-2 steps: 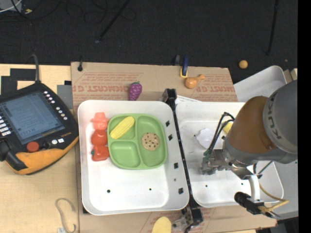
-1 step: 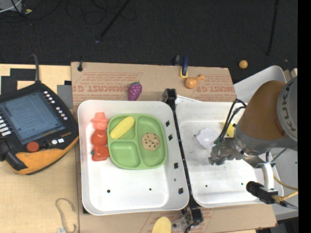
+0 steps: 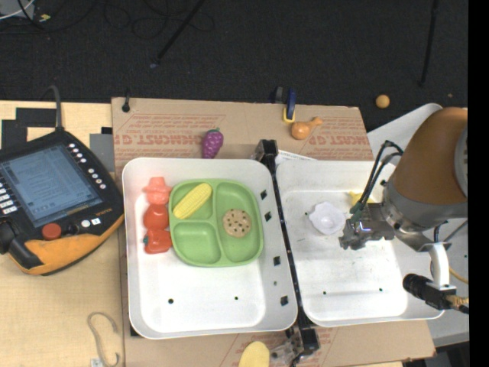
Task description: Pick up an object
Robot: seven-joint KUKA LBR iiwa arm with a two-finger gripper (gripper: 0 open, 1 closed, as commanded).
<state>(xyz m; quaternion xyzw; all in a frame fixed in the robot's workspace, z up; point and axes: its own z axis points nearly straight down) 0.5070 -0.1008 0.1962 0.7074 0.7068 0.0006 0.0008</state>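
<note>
Camera view: two white bins sit side by side at frame centre. The left bin (image 3: pixel 199 304) holds a green divided tray (image 3: pixel 200 245) carrying a yellow corn cob (image 3: pixel 190 199) and a cookie (image 3: pixel 237 222), each in its own compartment, with a red figure (image 3: pixel 157 216) standing just beside the tray's left edge. The right bin (image 3: pixel 359 297) holds a small clear cup (image 3: pixel 328 219) in its upper middle, the likely pick target. The gripper (image 3: pixel 354 234) is down inside the right bin, just to the right of the cup; contact between them cannot be confirmed. Whether the gripper is released or clenched cannot be told at this angle. Nothing is seen grasped. Judgement: the arm is positioned low for a grasp attempt on the cup, pick not yet done.
</note>
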